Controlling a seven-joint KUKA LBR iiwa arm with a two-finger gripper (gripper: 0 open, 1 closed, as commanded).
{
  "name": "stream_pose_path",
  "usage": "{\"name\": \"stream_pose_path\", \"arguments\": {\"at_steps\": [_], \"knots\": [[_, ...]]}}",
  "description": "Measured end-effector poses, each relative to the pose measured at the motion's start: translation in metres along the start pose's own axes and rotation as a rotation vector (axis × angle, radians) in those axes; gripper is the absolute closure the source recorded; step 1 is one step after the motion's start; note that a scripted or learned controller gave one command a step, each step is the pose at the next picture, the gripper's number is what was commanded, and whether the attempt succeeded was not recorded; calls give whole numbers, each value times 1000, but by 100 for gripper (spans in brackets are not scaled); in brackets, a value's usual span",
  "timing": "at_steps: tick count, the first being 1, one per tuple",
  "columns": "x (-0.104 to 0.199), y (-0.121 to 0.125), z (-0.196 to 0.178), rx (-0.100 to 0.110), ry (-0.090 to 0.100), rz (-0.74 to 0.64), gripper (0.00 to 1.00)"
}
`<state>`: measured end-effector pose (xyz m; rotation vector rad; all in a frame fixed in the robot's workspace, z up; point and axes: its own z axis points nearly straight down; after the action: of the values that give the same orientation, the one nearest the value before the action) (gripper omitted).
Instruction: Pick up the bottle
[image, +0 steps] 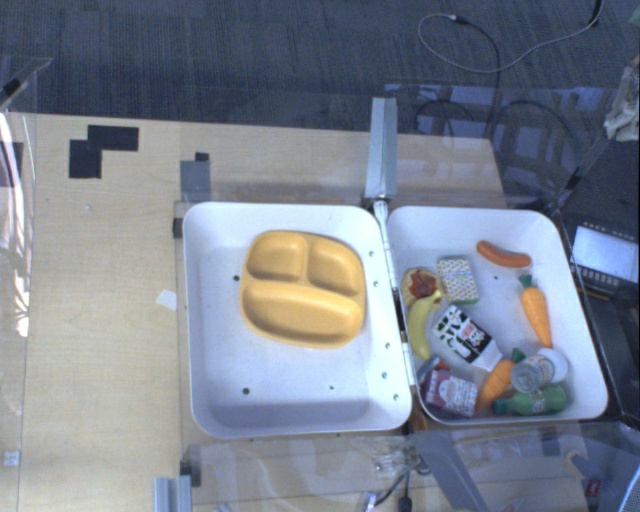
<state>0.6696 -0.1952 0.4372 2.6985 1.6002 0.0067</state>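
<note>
Wooden bench (100, 300), two shallow white bins; arm and gripper absent, state untellable.
Black-and-white bottle (465, 336) lies mid right bin (570, 250), touching yellow banana (419, 328); crowding risks a mis-grasp.

We see a yellow divided plate (303, 286) in the left bin (210, 330) and the bottle (464, 337) among toy food in the right bin (560, 250).

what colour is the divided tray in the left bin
Yellow: the moulded three-compartment plastic tray, clearest in the camera view.
</note>
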Motion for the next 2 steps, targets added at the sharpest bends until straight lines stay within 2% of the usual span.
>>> {"name": "stream_pose_path", "arguments": {"at_steps": [1, 2], "knots": [[87, -48, 1, 3, 1, 214, 100], [69, -43, 1, 2, 0, 410, 100]]}}
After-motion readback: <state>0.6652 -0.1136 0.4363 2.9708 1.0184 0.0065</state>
